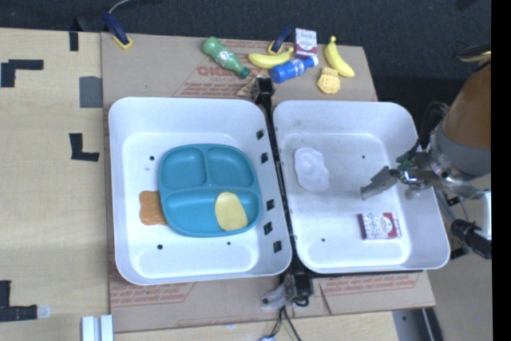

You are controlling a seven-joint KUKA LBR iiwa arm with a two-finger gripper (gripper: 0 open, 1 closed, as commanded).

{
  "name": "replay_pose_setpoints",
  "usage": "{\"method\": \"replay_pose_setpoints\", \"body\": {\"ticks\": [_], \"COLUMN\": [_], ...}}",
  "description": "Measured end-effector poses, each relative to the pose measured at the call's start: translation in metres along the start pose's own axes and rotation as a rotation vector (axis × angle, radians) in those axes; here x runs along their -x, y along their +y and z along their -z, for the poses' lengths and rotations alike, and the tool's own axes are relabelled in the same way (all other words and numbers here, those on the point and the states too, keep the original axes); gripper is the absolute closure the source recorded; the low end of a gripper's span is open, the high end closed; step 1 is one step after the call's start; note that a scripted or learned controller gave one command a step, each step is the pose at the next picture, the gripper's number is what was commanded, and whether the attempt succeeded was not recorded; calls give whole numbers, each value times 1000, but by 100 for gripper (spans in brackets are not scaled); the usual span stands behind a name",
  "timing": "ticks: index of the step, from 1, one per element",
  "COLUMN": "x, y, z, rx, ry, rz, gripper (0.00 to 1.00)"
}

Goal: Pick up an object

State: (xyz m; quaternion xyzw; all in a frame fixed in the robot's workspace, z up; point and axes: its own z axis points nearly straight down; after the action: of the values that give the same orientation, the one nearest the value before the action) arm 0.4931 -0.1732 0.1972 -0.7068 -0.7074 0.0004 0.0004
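Legible text: none. Red printing on the cardboard sheet (219, 76) beneath the white bins (120, 172), too blurred to read. Small red-and-white packet (378, 225) in the right bin: label indistinct.

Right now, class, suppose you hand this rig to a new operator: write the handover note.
Gripper: over the right bin, nothing seen between its fingers.
Right bin: clear plastic piece near the middle, small red-and-white packet towards the front.
Left bin: blue divided plate carrying a yellow item, orange item beside it.
Done: nothing lifted.
Left: grasp and raise one object.
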Motion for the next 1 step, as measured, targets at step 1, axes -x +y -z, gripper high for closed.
{"method": "replay_pose_setpoints", "body": {"ticks": [1], "x": [-28], "y": [-5], "z": [-108], "rx": [12], "ry": [-4], "rz": [-1], "gripper": [0]}}
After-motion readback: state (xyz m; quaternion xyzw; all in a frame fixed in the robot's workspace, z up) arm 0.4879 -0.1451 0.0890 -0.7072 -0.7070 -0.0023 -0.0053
